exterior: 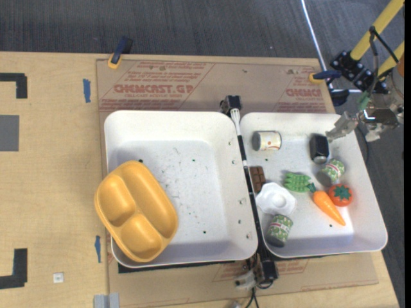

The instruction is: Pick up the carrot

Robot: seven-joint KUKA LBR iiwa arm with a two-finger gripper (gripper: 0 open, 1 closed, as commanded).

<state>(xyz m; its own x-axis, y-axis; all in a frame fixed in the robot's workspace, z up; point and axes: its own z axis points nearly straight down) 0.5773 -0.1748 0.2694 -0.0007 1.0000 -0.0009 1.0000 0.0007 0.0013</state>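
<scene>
The carrot (pixel 329 208) is orange and lies at a slant on the floor of the right bin (pixel 369 233), near its right front corner. A red tomato (pixel 341 194) touches its upper right side. My gripper (pixel 343 126) hangs at the right bin's far right corner, above the rim, well behind the carrot and apart from it. It holds nothing that I can see.
The right bin also holds a black object (pixel 319 147), a small can (pixel 333 169), a green leafy piece (pixel 297 182), a white bottle (pixel 276 199), another can (pixel 279 228), a white cup (pixel 266 140) and a brown bar (pixel 257 178). A yellow divided dish (pixel 136 210) sits in the left bin (pixel 192 133).
</scene>
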